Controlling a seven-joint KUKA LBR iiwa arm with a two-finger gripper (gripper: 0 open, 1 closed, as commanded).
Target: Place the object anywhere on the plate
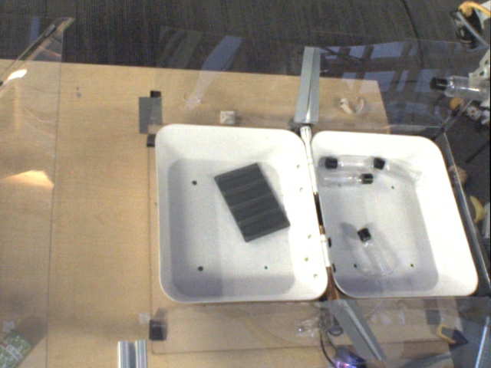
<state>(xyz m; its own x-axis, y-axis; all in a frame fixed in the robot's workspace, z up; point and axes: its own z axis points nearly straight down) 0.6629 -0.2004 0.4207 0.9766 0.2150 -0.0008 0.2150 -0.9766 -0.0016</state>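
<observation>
Vials (353, 162) lie in right bin (453, 205); plate (252, 202) left.

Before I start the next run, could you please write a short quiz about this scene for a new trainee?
1. True or false: the dark grey ribbed plate lies in the left bin.
2. Which bin holds the clear vials with black caps? A) left bin B) right bin C) both bins
3. Fill in the gap: one single capped vial lies ____ the group of vials, closer to the camera.

Key:
1. True; it sits tilted on the bin floor.
2. B
3. Apart from; it does not touch them.
</observation>
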